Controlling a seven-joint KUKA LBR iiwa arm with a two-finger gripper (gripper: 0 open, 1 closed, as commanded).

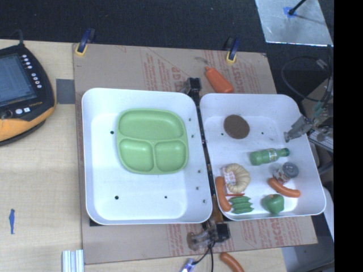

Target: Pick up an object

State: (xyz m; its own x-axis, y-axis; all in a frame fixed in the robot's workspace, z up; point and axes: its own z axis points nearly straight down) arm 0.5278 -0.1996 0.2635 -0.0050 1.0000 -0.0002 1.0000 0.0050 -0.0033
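Lying left of gripper: green bottle.

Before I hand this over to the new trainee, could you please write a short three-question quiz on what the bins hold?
1. True or false: the green tray lies in the same bin as the green bottle.
2. Which item lies nearest the gripper? A) the brown disc B) the bottle C) the pastry
3. Fill in: outside the bins, by the right bin's far rim, lies an orange ____.

Key: 1. False; the tray is alone in the left bin, the bottle in the right one. 2. B. 3. Carrot.
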